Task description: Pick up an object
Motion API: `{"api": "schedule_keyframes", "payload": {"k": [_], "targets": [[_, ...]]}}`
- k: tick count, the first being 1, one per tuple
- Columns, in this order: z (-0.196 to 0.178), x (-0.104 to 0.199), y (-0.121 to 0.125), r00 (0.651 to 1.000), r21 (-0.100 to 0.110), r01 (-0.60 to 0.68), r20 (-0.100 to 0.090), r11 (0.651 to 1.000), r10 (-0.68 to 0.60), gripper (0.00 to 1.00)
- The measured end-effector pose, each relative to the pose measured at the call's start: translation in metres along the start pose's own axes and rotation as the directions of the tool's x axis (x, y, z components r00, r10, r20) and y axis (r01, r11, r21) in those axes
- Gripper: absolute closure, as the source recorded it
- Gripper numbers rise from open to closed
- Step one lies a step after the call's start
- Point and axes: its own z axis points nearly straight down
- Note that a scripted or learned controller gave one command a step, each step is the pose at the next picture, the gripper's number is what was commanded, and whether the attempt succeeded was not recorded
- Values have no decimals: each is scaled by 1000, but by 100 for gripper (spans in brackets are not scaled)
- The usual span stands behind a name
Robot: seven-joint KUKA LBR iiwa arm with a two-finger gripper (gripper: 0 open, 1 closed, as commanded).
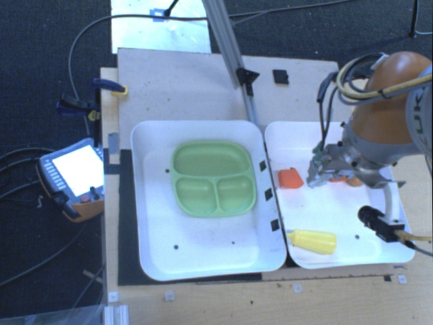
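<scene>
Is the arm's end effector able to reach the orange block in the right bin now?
Probably yes: the end effector hangs just right of the orange block, with bare bin floor between them.

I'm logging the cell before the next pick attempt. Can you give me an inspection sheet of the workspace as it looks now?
Surface: bench bearing left bin and right bin, side by side.
Job's things: orange block and yellow object in the right bin; another orange piece partly hidden by the gripper.
Clutter: green divided tray in the left bin; small black square on the bench.
Gripper: gripper low over the right bin, just right of the orange block; finger state not readable.
Cables: black cables across the floor at left; cable loops on the arm.
Surroundings: lit pendant left of the bench; clamps at its left edge.
</scene>
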Motion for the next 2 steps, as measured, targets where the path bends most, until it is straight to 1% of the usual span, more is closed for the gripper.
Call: {"api": "schedule_keyframes", "payload": {"k": [1, 2], "targets": [[11, 57, 1, 1000, 1, 0, 0, 1000, 0, 100], [15, 117, 3, 1000, 1, 1, -1, 1000, -1, 100]]}}
